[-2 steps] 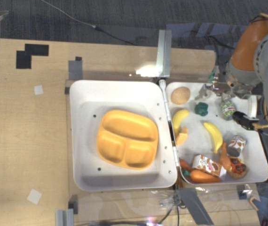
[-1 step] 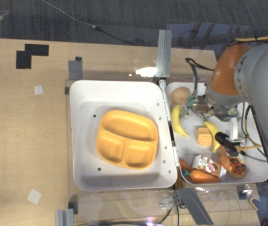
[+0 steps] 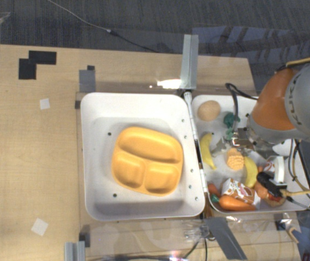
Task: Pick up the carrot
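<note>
Two shallow white bins sit side by side on the worktop [image 3: 35, 162]; the left bin [image 3: 98, 145] holds a yellow divided tray [image 3: 146, 160], lying near its middle; the right bin [image 3: 198, 170], just beside it, is crowded, and much of its far side is covered by the arm [image 3: 293, 105]. The carrot [image 3: 236, 203] lies on its side at the right bin's near edge, orange body pointing toward the left bin; a printed packet [image 3: 237, 189] lies just behind it, touching or nearly so; a small red piece beside the carrot's tip is too small to name. Against the right bin's left wall rests a banana [image 3: 206, 151]; a beige egg-like ball [image 3: 209, 110] sits in the bin's far left corner; a round waffle-textured piece [image 3: 235, 160] lies near the bin's middle, with a second yellow item [image 3: 250, 170] beside it, partly overlapped by dark clutter. The end effector [image 3: 237, 140] hangs over the bin's middle, just above the waffle-textured piece and well apart from the carrot; its metal parts blur into a green item behind it, and whether its fingers are spread or closed cannot be made out; nothing is seen clamped in it.
</note>
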Controlling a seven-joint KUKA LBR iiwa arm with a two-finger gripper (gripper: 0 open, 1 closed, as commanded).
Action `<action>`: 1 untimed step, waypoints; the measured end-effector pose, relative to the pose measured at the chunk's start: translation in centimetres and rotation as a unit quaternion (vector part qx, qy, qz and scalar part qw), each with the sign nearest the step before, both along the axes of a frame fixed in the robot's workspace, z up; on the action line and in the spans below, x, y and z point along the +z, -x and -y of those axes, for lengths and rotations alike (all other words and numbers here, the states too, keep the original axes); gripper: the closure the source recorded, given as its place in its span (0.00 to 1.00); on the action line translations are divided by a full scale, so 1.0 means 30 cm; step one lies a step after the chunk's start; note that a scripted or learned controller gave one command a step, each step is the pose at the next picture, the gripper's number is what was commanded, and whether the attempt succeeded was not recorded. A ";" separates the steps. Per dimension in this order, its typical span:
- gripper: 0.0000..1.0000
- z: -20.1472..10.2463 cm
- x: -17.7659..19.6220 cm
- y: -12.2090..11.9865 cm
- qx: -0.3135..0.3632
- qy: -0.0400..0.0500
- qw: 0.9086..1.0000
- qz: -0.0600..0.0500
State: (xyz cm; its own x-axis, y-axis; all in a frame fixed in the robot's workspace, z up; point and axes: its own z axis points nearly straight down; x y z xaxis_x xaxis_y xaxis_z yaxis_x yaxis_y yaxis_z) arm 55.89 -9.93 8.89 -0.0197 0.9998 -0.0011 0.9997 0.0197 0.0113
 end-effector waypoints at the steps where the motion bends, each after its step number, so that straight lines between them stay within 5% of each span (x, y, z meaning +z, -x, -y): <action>1: 1.00 -0.007 0.042 -0.012 0.002 0.000 1.000 0.005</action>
